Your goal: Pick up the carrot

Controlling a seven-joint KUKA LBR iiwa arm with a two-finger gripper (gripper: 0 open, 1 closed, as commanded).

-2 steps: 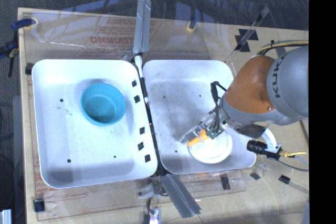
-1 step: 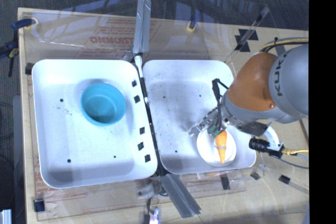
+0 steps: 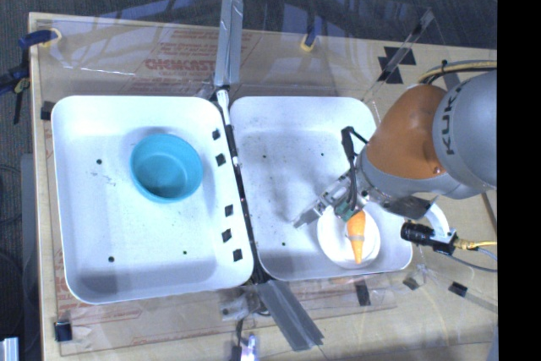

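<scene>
Down in the right bin [image 3: 279,123], the claw [image 3: 348,205] hangs low at the carrot's blunt end, close enough to be touching or nearly so; whether it is wide, narrow or gripping, I cannot tell, since the wrist hides it. The carrot [image 3: 357,234] lies on a small white plate [image 3: 334,243] in that bin's near right corner, tip pointing toward the front, probably placed there as an easy target. Well apart, a blue bowl [image 3: 166,167] sits in the left bin [image 3: 84,224], clear of the work.

A smooth, matt orange carrot [image 3: 357,234] is seen just below the metallic gripper [image 3: 338,205]. Glossy white plastic is shown by the bin [image 3: 287,123].
</scene>
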